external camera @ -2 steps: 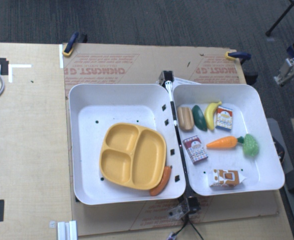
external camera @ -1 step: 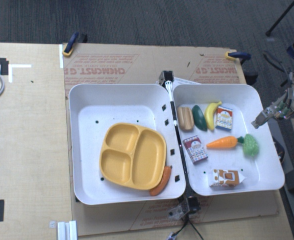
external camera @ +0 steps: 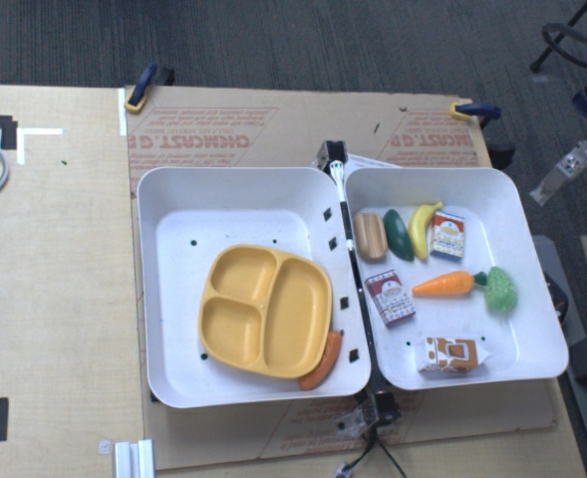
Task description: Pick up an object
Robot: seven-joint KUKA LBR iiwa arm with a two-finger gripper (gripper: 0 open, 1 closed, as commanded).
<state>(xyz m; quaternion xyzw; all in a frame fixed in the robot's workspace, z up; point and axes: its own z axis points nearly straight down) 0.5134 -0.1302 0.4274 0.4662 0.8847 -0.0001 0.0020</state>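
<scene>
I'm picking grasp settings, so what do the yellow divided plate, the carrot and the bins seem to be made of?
The yellow divided plate looks like moulded plastic: uniform colour, rounded edges, soft satin sheen. The carrot is probably toy plastic, smooth and evenly orange with a stiff green top. The left bin and right bin look like thin glossy white plastic, though painted metal can't be excluded.

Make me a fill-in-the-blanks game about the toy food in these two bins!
1. The yellow three-part plastic plate lies in the ____ white bin.
2. The orange toy carrot has a ____ leafy top.
3. The yellow toy banana lies beside a dark ____ toy vegetable.

Missing words: left; green; green
</scene>
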